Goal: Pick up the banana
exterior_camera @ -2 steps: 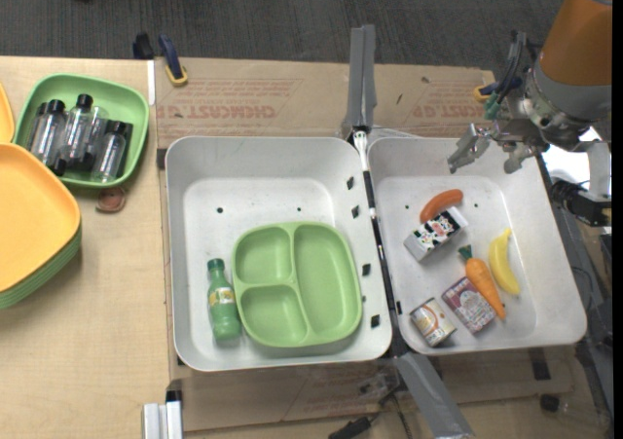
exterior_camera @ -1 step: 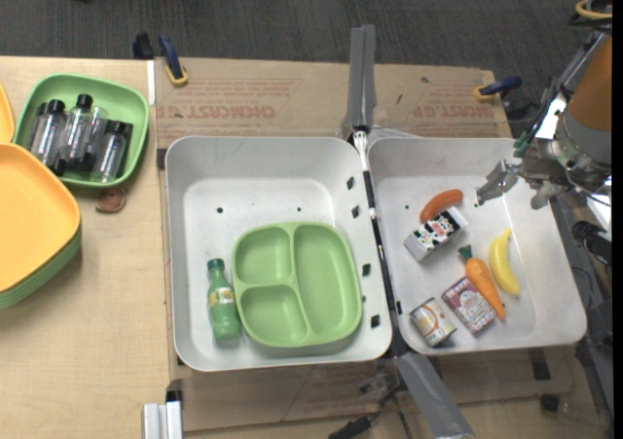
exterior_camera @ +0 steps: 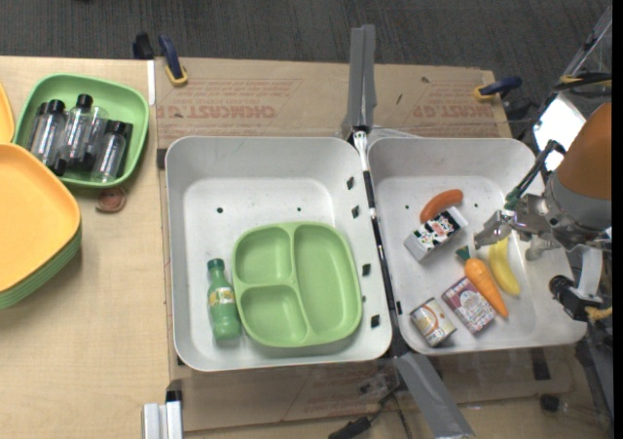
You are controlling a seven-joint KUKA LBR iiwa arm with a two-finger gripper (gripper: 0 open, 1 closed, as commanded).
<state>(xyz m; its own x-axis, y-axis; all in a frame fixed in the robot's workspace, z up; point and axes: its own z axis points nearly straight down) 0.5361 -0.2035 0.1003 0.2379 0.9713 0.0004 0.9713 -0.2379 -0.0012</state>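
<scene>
The yellow banana lies in the right bin, near its right side, lengthwise toward the front. An orange carrot lies right beside it on the left, touching or nearly touching. My gripper hangs just behind the banana's far end, at the tip of the grey arm with the orange band that comes in from the right. Nothing is visibly held in the gripper.
The right bin also holds a red sausage, a small carton, a can and a packet. In the left bin are a green divided plate and a green bottle.
</scene>
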